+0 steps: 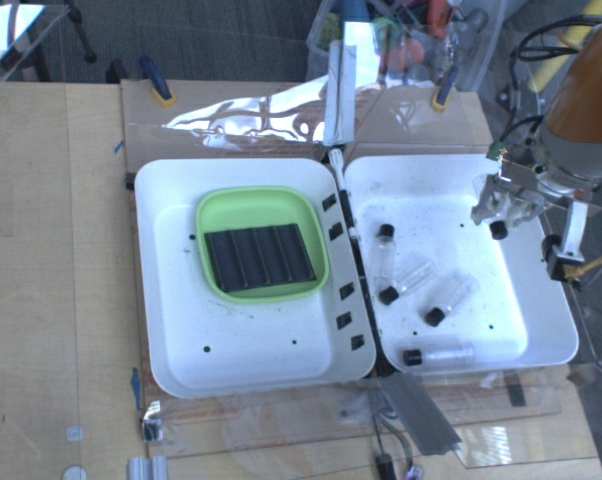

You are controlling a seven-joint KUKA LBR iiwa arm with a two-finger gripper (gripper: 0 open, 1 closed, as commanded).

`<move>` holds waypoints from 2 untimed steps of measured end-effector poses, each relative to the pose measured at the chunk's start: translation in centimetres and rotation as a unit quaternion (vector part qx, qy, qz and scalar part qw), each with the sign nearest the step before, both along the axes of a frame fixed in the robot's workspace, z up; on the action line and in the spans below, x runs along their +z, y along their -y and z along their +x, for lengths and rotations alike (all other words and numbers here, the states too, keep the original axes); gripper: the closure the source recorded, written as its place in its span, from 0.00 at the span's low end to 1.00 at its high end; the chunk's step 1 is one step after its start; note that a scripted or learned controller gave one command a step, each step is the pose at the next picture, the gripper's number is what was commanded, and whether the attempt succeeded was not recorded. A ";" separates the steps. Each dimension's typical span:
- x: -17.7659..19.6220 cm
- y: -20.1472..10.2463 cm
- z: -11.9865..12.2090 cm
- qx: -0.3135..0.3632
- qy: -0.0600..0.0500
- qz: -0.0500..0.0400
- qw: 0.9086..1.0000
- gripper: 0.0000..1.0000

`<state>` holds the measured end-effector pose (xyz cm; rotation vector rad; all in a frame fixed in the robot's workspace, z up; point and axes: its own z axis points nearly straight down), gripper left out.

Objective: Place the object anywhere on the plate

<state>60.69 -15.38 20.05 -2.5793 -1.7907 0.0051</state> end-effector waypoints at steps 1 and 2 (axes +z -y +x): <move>0.0 0.0 0.0 0.000 0.000 0.000 1.000 0.00; 16.8 3.0 1.1 -0.073 0.002 0.000 0.997 0.00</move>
